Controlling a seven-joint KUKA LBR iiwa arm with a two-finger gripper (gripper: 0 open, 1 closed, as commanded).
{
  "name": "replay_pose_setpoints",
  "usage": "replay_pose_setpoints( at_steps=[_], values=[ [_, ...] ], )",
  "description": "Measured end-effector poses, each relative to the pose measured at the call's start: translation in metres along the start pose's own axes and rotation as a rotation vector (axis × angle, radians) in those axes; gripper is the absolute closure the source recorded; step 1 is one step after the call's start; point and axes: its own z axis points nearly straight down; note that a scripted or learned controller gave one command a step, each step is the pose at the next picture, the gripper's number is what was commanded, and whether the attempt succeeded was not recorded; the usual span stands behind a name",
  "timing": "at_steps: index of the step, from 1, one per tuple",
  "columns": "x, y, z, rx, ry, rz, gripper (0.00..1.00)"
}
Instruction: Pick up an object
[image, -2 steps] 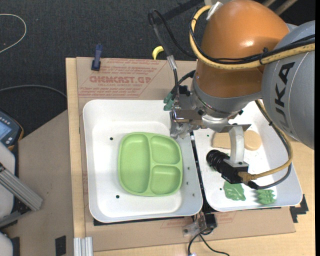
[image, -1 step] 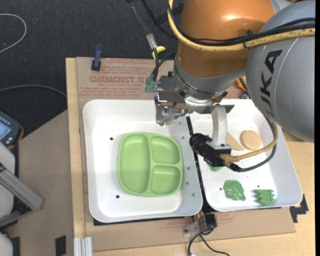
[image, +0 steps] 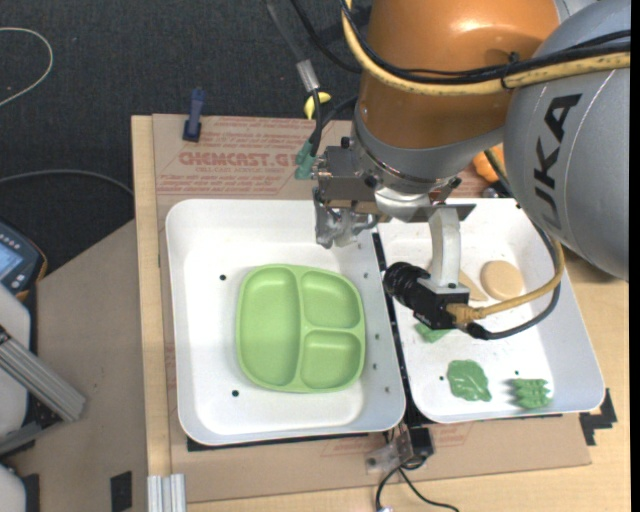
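My gripper (image: 337, 228) hangs over the far right corner of the left bin (image: 195, 300), close to the divide between the two bins. A light green divided plate (image: 300, 327) lies flat in the middle of that bin, just in front of the gripper and apart from it. The right bin (image: 572, 345) holds a tan round piece (image: 502, 279), a leafy green piece (image: 467, 381), a second green piece (image: 531, 392) and a small green scrap (image: 432, 334). I see nothing held in the gripper.
The big grey and orange arm covers the far part of the right bin. A bit of something orange (image: 487, 165) peeks out behind it. A blue clip (image: 194, 114) sits on the board's far left edge. Cables hang at the back.
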Motion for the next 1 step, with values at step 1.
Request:
replay_pose_setpoints(
  at_steps=[1],
  values=[
    [-0.0287, -0.0259, -0.0316, -0.001, 0.002, 0.005, 1.00]
  ],
)
